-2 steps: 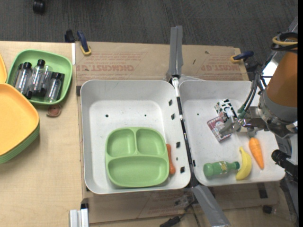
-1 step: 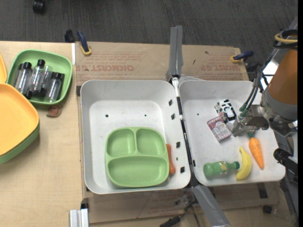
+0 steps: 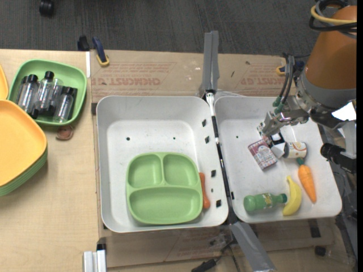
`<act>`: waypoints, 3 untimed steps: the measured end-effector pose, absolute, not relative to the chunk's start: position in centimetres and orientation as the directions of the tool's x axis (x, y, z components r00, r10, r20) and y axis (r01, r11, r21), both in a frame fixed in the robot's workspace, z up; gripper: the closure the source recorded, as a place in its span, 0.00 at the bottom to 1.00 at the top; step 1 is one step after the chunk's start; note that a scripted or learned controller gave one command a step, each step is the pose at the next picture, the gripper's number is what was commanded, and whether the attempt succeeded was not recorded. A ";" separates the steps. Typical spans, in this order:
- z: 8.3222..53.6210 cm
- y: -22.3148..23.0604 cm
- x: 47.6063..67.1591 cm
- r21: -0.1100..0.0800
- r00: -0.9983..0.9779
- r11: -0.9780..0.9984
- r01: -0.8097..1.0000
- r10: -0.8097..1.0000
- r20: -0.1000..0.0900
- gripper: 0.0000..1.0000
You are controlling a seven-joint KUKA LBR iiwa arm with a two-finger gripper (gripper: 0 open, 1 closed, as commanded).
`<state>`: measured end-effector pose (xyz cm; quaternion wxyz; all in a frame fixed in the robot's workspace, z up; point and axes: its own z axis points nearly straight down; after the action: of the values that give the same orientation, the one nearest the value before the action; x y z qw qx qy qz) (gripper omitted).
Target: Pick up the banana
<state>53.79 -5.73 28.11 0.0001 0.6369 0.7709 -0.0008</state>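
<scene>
The yellow banana lies near the front of the right bin, between a green bottle and an orange carrot. My gripper hangs over the middle of the right bin, behind the banana and well apart from it. Its tips are close above a small pink packet and a dark item beside it. Nothing shows between them.
A white cup-like item lies right of the packet. The left bin holds a green divided plate with a thin orange stick at its right edge. Orange plates and a green tray of bottles sit far left.
</scene>
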 end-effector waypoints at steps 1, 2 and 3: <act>30.1 -6.0 61.0 -0.002 -0.223 0.223 0.975 0.975 -0.001 1.00; 19.1 -5.6 63.2 -0.002 -0.391 0.391 0.920 0.920 0.000 1.00; 19.1 -5.6 63.2 -0.001 -0.391 0.391 0.921 0.921 0.000 0.00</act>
<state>63.24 -5.61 19.08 -0.0003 0.5519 0.8339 -0.0007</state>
